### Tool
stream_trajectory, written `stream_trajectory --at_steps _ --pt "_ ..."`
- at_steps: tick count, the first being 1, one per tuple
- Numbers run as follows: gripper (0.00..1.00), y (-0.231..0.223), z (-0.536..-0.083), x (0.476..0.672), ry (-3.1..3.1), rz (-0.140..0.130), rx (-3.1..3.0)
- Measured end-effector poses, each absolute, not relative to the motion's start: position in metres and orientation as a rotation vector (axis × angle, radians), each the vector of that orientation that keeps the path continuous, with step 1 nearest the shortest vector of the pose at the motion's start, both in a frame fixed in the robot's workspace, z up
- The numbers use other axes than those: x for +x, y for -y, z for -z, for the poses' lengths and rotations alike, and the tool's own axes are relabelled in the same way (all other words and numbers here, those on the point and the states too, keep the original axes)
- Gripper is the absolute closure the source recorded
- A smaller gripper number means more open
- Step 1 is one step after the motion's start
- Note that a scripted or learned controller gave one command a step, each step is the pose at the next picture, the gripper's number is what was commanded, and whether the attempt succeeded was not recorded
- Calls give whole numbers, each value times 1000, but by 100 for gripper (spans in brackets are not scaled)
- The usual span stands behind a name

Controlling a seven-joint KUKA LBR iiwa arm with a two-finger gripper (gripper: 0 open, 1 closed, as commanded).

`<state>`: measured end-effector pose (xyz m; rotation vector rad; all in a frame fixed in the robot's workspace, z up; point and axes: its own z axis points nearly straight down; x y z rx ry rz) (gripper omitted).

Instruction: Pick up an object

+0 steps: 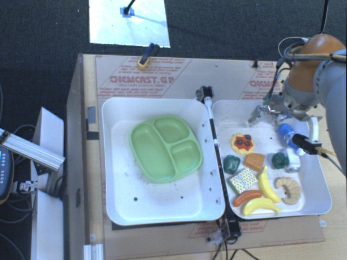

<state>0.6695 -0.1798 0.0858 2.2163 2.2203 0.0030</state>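
Hanging over the far part of the right bin [309, 196], the jaws [265, 112] sit at the end of the grey arm [320, 75] that enters from the right edge. Metal fingertips [255, 117] point toward the bin's upper left area; their spread cannot be judged at this slant, and nothing shows between them. The white bin floor lies bare directly beneath them.

Candidate objects all lie nearer the camera than the jaws, well apart from them. A round pizza toy [242, 143] with red spots is the closest item, just below the jaws. Below it sit a dark green pepper [231, 163] and a brown bread piece [254, 161], side by side. A checkered green and white block [243, 180] follows, touching a red sausage [246, 197] at its lower edge. Two bananas [264, 195] lie by the near wall, one upright, one flat along the rim. A tan croissant [288, 189] rests to the right of the bananas. A small dark green lump [279, 159] sits beside a white piece [293, 160], right of the bread.

A blue cylinder [286, 132] appears just right of and below the jaws; whether it belongs to the arm or rests in the bin cannot be told.

Left of the jaws, across the central divider [214, 140], the left bin [116, 145] holds a green compartment tray [165, 148], lying flat. Both bins rest on the tabletop [162, 77].
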Motion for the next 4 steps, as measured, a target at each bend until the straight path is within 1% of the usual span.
stream_trajectory --at_steps 1,2,3,4 --pt "0 119 -85 669 -2225 -4 2216" --pt "0 89 -85 669 -2226 -3 2215" --pt "0 108 -85 669 -2221 -2 2218" --pt "0 93 -85 669 -2224 -3 2215"
